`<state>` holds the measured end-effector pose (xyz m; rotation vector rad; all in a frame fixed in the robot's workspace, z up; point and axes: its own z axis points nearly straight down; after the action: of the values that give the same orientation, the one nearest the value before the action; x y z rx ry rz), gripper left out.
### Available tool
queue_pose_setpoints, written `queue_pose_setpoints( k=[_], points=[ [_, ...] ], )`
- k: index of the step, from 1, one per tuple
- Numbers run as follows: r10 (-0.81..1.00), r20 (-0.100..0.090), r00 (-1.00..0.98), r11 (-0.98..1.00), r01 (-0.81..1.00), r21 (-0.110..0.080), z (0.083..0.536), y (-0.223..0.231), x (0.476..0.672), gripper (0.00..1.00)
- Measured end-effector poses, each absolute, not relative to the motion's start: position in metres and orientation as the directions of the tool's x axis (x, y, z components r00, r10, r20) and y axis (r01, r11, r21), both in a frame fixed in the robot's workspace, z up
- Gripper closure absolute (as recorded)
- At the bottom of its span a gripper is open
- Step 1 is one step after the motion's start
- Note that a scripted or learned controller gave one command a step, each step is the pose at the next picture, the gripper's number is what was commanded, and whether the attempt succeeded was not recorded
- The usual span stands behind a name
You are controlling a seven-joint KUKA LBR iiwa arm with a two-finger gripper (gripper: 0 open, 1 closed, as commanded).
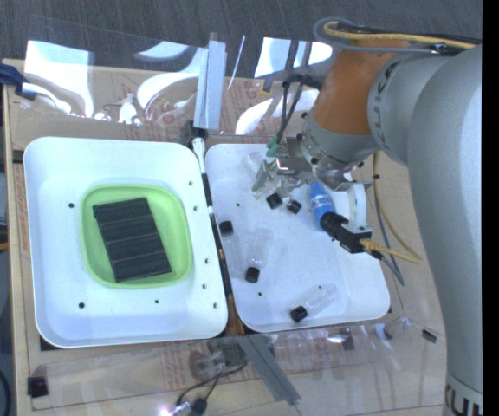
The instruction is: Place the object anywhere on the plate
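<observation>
Dark ridged object (pixel 133 238) lies on the green plate (pixel 177 217), well apart from the gripper (pixel 277 180), seemingly spread open.

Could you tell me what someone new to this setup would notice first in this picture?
Probably the big grey arm with its orange band, reaching in from the right over the right bin. Next, the bright green plate in the left bin, with a dark ribbed block lying on it. Small clear vials with black caps lie scattered in the right bin, below the gripper.
</observation>
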<state>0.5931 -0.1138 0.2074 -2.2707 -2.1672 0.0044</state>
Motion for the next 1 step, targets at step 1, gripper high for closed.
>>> queue_pose_setpoints(
  k=[1],
  points=[
    [0.994,0.001,-0.111,0.111,0.994,-0.006,0.2053,-0.0195,0.5591,1.00]
  ],
)
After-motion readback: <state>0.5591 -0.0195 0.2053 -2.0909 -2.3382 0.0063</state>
